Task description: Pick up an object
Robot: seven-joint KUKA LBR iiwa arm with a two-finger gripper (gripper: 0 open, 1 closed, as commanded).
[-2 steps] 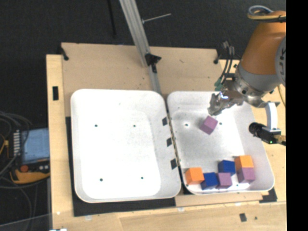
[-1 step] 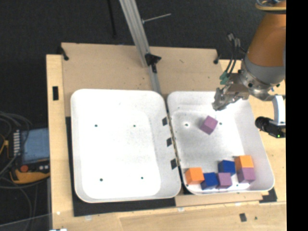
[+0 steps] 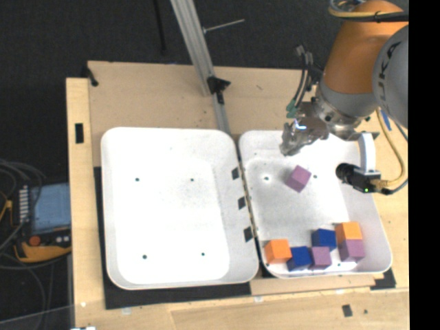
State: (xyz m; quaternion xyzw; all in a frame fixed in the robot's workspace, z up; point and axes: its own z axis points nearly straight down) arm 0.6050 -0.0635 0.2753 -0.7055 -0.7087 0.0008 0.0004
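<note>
The tool (image 3: pixel 294 140) hangs over the back of the right bin (image 3: pixel 265 150), and it is too blurry to tell how it is set. A purple block (image 3: pixel 299 178) lies in that bin just below it, apart from the tool. More blocks (image 3: pixel 317 249) sit near the front edge.

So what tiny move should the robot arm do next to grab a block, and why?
Probably drop straight down a little toward the lone purple block. The gripper hangs just above and slightly left of it in the right bin, and that block sits apart from the orange, blue and purple cluster by the near wall, so nothing crowds it.
</note>
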